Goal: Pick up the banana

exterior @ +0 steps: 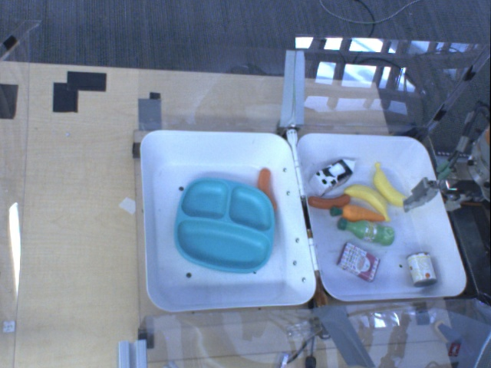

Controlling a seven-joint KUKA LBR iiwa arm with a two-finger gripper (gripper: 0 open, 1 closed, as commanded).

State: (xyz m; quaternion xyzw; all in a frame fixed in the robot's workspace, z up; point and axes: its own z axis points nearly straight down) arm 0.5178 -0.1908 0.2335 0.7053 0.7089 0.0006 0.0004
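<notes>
Nearest in the right bin [453,278], a small can [420,268] and a red packet [358,261] are seen. Beyond them, 2 bananas [377,191] lie untouched. The gripper [422,193], cut off at the frame edge, hovers beside them; its opening cannot be told.

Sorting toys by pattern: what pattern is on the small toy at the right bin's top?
Black and white patches, cow-like, in the camera view.

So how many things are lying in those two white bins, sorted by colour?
Yellow: 2, banana and banana
Orange: 3, carrot, carrot, carrot
Green: 1, bottle
Blue: 1, plate
Black-and-white: 1, cow toy
Red: 1, carton
Pale: 1, can
Total: 10
</notes>
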